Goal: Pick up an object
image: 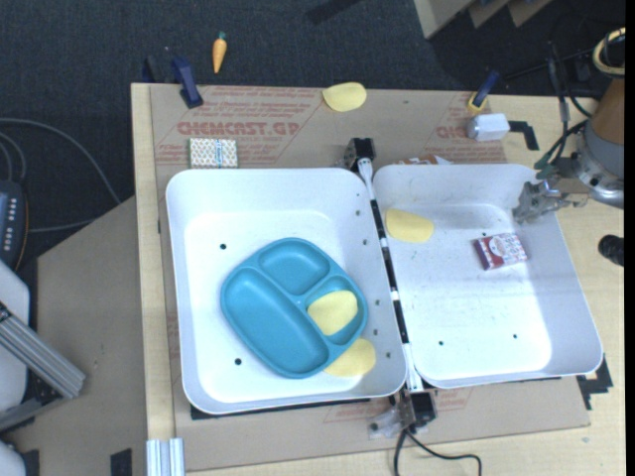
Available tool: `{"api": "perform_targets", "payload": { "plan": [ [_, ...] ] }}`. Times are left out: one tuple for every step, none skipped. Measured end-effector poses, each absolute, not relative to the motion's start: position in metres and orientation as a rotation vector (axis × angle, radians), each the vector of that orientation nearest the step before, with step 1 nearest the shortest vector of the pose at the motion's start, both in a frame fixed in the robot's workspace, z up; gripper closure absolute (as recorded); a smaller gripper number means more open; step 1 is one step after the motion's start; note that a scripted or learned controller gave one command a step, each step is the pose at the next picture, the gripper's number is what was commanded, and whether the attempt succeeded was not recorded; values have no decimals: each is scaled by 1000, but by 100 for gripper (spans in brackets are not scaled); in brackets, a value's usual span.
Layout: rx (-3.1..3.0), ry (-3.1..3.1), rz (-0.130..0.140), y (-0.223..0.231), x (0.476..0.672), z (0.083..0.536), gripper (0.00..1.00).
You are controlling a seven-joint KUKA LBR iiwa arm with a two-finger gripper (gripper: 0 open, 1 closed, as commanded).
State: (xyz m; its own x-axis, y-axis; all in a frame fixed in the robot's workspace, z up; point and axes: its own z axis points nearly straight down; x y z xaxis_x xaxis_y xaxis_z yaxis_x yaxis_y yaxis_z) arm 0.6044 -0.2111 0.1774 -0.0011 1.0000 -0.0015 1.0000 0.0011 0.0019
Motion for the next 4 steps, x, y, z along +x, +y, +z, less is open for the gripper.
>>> {"api": "perform_targets", "payload": {
  "plan": [
    [2218, 2220, 0, -211, 605, 178, 0],
    [2215, 2217, 5, -178, 590, 89, 0],
    [2210, 2212, 8, -179, 592, 101, 100],
    [2219, 2220, 0, -197, 574, 120, 100]
  ]
}}
